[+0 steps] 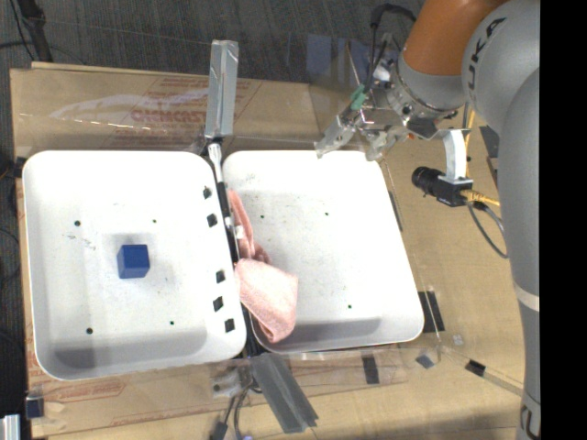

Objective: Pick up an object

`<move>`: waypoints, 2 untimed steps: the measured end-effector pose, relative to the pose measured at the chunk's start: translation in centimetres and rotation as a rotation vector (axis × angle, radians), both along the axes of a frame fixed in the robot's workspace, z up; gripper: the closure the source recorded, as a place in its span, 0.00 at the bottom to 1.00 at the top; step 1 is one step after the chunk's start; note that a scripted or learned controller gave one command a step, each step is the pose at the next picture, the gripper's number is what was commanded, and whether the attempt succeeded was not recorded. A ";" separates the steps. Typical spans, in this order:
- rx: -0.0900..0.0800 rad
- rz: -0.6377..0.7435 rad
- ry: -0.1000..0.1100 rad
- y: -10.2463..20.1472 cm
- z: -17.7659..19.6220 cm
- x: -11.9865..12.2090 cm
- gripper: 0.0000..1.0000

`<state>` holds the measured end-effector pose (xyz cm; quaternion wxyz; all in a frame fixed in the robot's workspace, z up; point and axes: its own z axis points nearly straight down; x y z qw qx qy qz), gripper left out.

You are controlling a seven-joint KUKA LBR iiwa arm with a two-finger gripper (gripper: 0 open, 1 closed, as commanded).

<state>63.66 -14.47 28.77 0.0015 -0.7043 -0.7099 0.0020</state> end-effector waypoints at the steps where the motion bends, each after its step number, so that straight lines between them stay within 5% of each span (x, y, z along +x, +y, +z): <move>1: 0.000 -0.124 0.001 -1.7 -9.4 -5.2 0.00; 2: 0.001 -0.175 0.003 4.7 -19.3 -8.7 0.00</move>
